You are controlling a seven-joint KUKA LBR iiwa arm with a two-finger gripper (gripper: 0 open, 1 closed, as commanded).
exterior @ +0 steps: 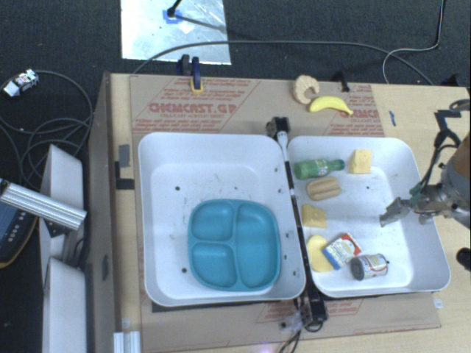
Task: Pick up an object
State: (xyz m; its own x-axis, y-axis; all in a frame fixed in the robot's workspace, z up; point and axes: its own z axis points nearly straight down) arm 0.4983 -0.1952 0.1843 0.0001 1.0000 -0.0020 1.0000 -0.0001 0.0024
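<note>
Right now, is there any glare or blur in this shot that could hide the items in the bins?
Camera view: lighting is soft and even; the only glare is on the shiny sheet on the floor. The image is slightly soft overall, and the gripper at the right looks blurred, while the blue tray and green bottle stay readable.

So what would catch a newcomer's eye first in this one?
Probably the blue divided plate, alone in the left bin. Next, the right bin with its scatter of small items: a green bottle, a can, yellow blocks. The end effector hangs over that bin's right side, and a banana lies on the bench behind.
</note>
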